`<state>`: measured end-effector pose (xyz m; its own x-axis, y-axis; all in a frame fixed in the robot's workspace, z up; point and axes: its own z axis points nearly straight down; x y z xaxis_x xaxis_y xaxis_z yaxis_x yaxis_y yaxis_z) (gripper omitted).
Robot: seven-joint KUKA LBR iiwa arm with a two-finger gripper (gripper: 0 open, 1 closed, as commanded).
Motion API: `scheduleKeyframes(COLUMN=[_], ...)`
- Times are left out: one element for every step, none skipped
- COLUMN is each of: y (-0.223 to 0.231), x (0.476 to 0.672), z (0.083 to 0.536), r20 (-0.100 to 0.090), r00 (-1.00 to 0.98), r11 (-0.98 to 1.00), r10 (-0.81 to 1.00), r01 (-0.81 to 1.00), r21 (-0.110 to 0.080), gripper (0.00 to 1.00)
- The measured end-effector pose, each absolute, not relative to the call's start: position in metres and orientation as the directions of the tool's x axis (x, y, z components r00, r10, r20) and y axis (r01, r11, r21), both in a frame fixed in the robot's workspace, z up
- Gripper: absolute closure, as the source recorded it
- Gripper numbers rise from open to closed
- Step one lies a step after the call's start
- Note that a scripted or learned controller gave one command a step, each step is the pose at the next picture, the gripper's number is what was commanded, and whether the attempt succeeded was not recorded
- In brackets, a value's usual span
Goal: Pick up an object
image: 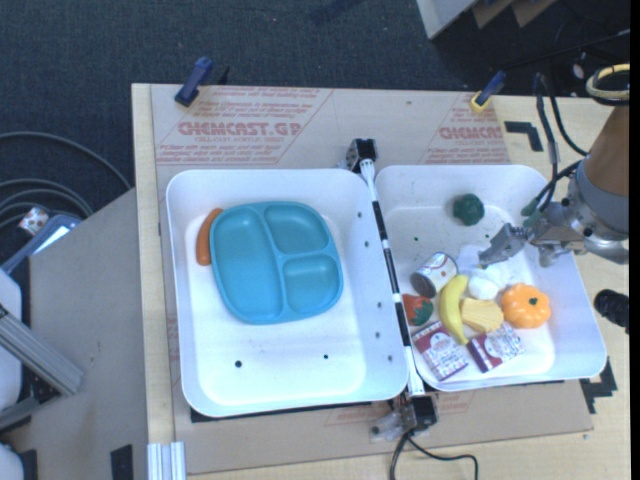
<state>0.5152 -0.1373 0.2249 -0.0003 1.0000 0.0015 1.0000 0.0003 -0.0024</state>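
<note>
Right bin (560, 363) holds the pickable clutter: dark green ball (467, 207) alone near the back, well apart from the rest. Front cluster, touching or overlapping: yellow banana (453, 306) curved, yellow wedge (482, 315) against it, small orange pumpkin (526, 306) just beside, white round piece (485, 286) behind, small can (436, 269) on its side, two red-white packets (468, 353) lying flat at the front.

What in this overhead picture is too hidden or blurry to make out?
- Pincer, camera view: small and blurred, so open or shut is unclear.
- Orange thing in the left bin: mostly tucked under the blue tray.
- White item in the right bin: the banana and small pumpkin crowd it; shape unclear.
- Packets: print too small to read.
</note>
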Motion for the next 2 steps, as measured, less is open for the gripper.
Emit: scheduleKeyframes(y=[-0.121, -0.155], x=[0.557, 0.612], z=[0.097, 0.085], r20=[0.000, 0.000], r00=[0.001, -0.001], r11=[-0.001, 0.001], r10=[1.000, 1.000], r01=[1.000, 1.000], r21=[0.000, 0.001], gripper=[0.00, 0.00])
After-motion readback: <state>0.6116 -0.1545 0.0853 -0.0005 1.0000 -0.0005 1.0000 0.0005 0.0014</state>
